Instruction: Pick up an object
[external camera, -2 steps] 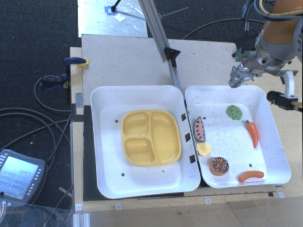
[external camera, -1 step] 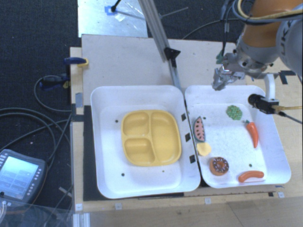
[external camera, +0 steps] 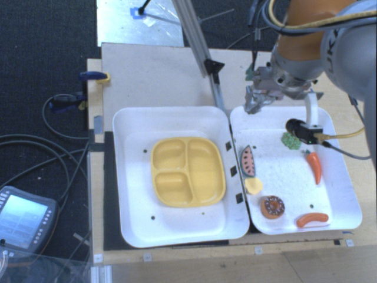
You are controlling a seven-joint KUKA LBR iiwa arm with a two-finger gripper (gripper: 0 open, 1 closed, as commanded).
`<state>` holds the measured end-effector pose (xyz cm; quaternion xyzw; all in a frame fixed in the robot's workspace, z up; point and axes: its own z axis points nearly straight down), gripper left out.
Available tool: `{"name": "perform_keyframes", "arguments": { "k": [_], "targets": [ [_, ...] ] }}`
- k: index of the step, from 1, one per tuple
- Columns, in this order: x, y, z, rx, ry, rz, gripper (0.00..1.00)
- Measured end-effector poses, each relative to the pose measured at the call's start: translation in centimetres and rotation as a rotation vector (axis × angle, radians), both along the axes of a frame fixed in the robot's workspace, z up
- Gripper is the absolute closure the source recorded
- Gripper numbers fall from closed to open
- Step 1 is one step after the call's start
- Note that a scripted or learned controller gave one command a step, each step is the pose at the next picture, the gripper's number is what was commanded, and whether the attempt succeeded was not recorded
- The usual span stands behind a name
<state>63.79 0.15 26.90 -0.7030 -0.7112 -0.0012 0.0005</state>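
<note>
1. Because the left bin (external camera: 126,158) serves as the drop side, it carries just a yellow divided tray (external camera: 188,171), lying left of the right bin (external camera: 347,184).
2. Inside the right bin, the pickable toys lie loose and apart: a watermelon slice (external camera: 248,161) and a yellow piece (external camera: 254,186) by its left wall, a donut (external camera: 273,207) and a sausage (external camera: 312,219) along its near edge, broccoli (external camera: 290,140) and a carrot (external camera: 315,166) toward its right.
3. Over that bin's far left corner the gripper (external camera: 254,104) hangs, nothing visibly between the jaws; whether they stand spread or pressed together, I cannot tell.

Watermelon slice (external camera: 248,161), donut (external camera: 273,207), carrot (external camera: 316,166) lie in right bin (external camera: 347,205).
</note>
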Motion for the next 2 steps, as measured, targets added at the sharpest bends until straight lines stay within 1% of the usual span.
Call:
{"name": "perform_keyframes", "arguments": {
  "k": [1, 2],
  "targets": [
    [-1.9, 4.5, -1.5, 0.000, 0.003, -0.002, 1.00],
    [-3.0, 9.4, -3.1, 0.000, 0.003, -0.001, 1.00]
  ]
}}
